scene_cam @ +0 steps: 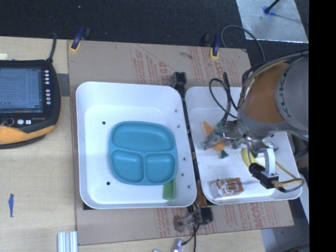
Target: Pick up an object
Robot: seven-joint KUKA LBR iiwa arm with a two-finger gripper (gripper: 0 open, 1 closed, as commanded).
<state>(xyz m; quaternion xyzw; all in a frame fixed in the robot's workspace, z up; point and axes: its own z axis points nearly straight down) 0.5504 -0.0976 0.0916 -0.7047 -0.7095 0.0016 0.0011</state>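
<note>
Over the right bin (207, 101), the tool (219, 140) sits low among the clutter, arm reaching in from the right. Can't tell its state: cables and wrist hardware hide the tip. Judgement: pick not done, nothing visibly lifted clear.

Likely target: the orange carrot-shaped piece (208, 127), lying on the bin floor just left of the tool, touching or nearly so. Small, tapered, probably slippery to pinch.

Other candidates: small printed box (229, 186) flat at the near edge, yellow item (247, 157) partly under the wrist. Left bin (89, 140) holds a blue divided plate (142, 152) and a green block (169, 190) at its near right corner, well apart from the tool.
</note>
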